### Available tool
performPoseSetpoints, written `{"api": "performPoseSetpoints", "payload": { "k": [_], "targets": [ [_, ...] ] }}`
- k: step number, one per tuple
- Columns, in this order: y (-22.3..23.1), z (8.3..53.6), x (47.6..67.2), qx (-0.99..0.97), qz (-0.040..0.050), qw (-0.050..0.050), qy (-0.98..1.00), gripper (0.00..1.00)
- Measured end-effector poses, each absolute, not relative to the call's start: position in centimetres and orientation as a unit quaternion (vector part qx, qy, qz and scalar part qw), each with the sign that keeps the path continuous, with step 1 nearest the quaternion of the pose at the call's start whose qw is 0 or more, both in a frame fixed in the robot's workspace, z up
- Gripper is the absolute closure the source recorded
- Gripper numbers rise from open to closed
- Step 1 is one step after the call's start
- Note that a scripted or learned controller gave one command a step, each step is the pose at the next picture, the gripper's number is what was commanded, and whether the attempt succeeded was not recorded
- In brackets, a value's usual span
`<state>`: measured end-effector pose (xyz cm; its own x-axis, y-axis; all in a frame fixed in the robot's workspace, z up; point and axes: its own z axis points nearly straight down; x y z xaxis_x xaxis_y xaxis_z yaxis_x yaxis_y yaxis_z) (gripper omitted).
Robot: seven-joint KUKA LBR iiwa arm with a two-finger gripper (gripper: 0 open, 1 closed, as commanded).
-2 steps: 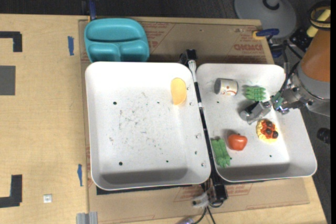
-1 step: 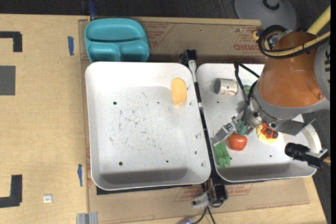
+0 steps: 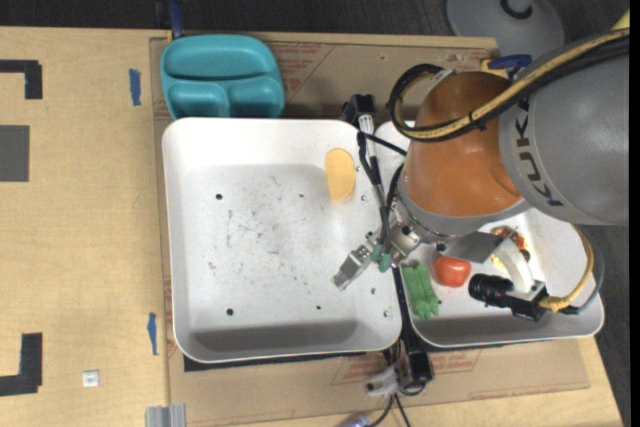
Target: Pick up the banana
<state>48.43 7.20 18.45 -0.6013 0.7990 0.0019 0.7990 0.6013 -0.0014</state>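
In the left shallow white plastic bin (image 3: 230, 315), the hand (image 3: 362, 262) hangs low over the right part of the floor, near the wall shared with the right white bin (image 3: 575, 320). Silver fingers look spread apart, nothing between them, so I read it as open and empty. The banana, a short pale-yellow rounded piece (image 3: 341, 174), lies on the left bin floor near the back right corner, well apart from the hand and farther back. No contact. Task status, my read: grasp not started; left to do is move the hand back over the banana, descend, close, lift. The right bin holds a small red tomato-like toy (image 3: 452, 270) and a green knobbly toy (image 3: 422, 292) by the divider. A teal moulded plastic tray (image 3: 221, 75) sits on the surface behind the left bin.
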Motion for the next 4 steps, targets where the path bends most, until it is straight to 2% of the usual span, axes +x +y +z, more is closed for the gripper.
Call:
{"api": "performPoseSetpoints", "payload": {
  "k": [1, 2, 3, 4],
  "targets": [
    [14.2, 8.6, 48.0, -0.247, -0.0006, 0.0, -0.969, 0.0],
    [22.3, 8.7, 48.1, -0.19, -0.0025, -0.002, -0.982, 0.0],
    [22.4, 9.7, 48.0, -0.19, -0.0028, 0.0, -0.982, 1.0],
    [22.5, 10.7, 48.0, -0.191, -0.0041, -0.001, -0.982, 1.0]
  ]
}}
